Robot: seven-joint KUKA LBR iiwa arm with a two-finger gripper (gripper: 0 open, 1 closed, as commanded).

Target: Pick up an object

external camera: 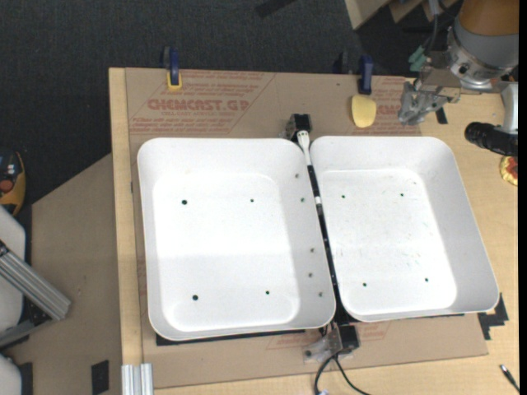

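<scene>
The gripper hangs at about one o'clock in the camera view, past the far rim of the right bin and over the bare board rather than over either bin; whether it is spread or pressed together cannot be told, since the metal at its tip is small and blurred, and nothing can be seen between it. Just beside it, toward eleven o'clock from the tip, lies a small yellow object, rounded and soft-looking like a lump of foam, resting on the cardboard-brown board near a blue clamp. That piece seems the only candidate for picking, because it sits outside the bins and close to the arm's reach. The left bin and the right bin are shallow, smooth, matt white plastic with rounded corners and a few dark dots in their floors; they sit touching along a black strip at the centre, probably so items can be moved from one to the other. A second blue clamp at eleven o'clock pins the printed board flat to the bench.
</scene>
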